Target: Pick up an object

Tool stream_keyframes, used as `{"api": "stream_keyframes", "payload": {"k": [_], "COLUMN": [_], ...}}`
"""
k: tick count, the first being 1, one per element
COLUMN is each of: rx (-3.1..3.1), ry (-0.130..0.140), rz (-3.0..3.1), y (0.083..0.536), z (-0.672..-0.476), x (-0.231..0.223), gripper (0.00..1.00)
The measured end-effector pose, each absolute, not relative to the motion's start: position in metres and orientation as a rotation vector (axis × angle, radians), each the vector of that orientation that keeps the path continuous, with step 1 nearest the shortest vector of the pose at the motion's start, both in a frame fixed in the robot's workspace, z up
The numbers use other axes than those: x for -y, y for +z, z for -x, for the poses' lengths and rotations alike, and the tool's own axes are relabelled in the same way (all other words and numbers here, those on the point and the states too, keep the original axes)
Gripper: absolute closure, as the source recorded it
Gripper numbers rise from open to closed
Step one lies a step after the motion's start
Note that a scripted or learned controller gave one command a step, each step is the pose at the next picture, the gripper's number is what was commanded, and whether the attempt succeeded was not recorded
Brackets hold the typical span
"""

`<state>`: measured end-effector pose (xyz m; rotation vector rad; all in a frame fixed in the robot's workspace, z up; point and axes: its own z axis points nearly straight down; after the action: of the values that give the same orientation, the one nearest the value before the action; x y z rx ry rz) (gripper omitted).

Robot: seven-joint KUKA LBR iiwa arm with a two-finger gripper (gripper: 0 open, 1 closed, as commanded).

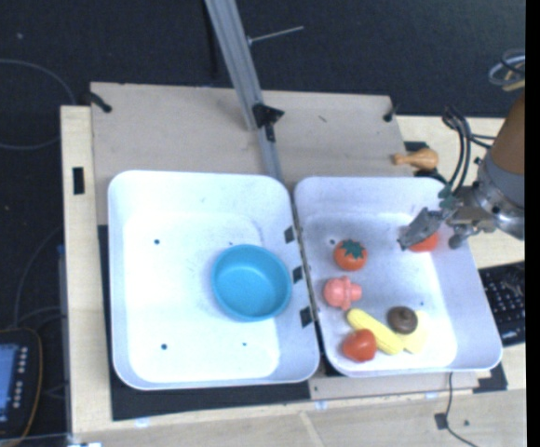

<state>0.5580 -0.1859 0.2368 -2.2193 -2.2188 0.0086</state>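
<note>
My gripper hangs over the upper right part of the right bin and is open, its two dark fingers spread apart. A small red object shows just under and between them, partly hidden by the left finger; nothing closes on it. Lower in the same bin lie a red tomato with a green top, a pink toy, a yellow banana, a brown round piece and a red piece.
A blue bowl sits in the left bin near the shared wall. An orange-tan item lies on the bench behind the right bin. A grey slanted pole rises behind the bins.
</note>
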Motion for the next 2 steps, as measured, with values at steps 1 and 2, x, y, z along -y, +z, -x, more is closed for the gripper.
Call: {"api": "stream_keyframes", "payload": {"k": [1,2], "rx": [2.216,2.215], "ry": [0.008,0.008], "rz": [2.222,2.222], "y": [0.173,0.108], "z": [-0.563,-0.562], "x": [0.184,0.182], "gripper": [0.0,0.0]}}
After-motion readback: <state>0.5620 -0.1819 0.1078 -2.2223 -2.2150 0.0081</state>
